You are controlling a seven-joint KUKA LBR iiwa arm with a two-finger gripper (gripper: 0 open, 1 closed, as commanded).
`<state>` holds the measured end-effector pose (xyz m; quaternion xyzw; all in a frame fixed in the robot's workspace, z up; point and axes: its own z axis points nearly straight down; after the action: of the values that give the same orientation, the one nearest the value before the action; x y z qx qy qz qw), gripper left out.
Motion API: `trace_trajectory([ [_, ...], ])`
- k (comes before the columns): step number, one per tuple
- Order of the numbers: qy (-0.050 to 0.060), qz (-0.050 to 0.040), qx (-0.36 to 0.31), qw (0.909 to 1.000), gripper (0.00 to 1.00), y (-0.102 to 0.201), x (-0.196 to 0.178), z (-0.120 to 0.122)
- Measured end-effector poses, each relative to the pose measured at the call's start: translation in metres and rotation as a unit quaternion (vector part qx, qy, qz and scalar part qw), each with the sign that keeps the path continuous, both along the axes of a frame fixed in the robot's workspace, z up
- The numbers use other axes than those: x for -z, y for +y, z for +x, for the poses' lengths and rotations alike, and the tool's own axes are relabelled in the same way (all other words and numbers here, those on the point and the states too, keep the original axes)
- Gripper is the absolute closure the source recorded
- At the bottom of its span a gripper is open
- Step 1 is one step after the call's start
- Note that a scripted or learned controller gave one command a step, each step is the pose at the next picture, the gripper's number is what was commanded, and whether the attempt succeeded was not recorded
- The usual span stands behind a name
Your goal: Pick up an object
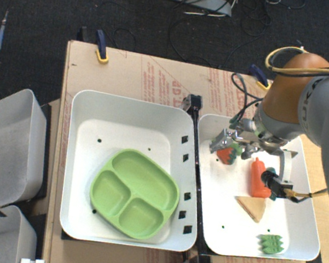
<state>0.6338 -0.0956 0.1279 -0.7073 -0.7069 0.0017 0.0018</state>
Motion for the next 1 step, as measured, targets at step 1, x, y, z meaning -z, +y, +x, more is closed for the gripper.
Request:
trace_trajectory([
  [1,-0.003,-0.0004,0.000,1.0000,1.00,-0.0003,-0.0138,0.0019],
])
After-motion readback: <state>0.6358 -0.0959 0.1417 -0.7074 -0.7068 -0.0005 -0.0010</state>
